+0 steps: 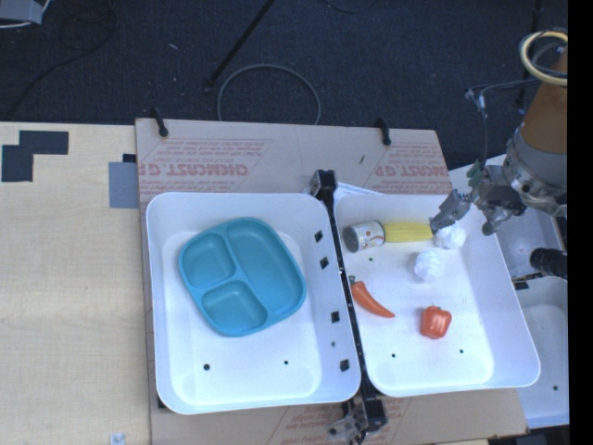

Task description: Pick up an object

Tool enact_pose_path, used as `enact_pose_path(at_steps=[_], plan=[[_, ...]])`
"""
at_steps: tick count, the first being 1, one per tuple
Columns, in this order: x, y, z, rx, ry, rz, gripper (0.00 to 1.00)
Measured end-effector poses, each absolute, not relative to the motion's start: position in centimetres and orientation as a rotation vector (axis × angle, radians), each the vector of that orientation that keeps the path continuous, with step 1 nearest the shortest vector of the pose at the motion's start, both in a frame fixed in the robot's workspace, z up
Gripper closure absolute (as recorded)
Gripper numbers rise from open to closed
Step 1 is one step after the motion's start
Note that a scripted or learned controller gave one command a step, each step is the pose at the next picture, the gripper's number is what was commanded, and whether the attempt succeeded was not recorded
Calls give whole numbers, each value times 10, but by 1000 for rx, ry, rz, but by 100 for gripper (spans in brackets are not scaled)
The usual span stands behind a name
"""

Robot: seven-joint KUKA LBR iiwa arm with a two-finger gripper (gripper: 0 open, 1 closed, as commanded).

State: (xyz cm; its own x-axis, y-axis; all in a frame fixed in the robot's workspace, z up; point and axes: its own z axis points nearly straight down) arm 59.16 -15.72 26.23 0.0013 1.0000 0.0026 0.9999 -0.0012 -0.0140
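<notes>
Nothing is lifted yet: the gripper (451,217) hovers at the right bin's (482,364) far edge, jaws apart with nothing between them, just above the white ball (451,237) lying there, so the grasp remains.

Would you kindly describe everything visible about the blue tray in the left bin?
The blue divided tray is a light-blue, rounded-rectangle plate that looks like smooth plastic. It has three compartments: two toward the back and one at the front. It lies flat, turned at an angle, on the floor of the left white bin, toward the back left. All three compartments look bare, and it touches only the bin.
</notes>
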Motion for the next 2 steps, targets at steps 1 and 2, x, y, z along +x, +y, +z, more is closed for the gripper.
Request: enact_pose_path(at_steps=[1,2], plan=[[594,-157,269,-2219,-2220,2,0],[603,-160,216,-2217,-2217,7,0]])
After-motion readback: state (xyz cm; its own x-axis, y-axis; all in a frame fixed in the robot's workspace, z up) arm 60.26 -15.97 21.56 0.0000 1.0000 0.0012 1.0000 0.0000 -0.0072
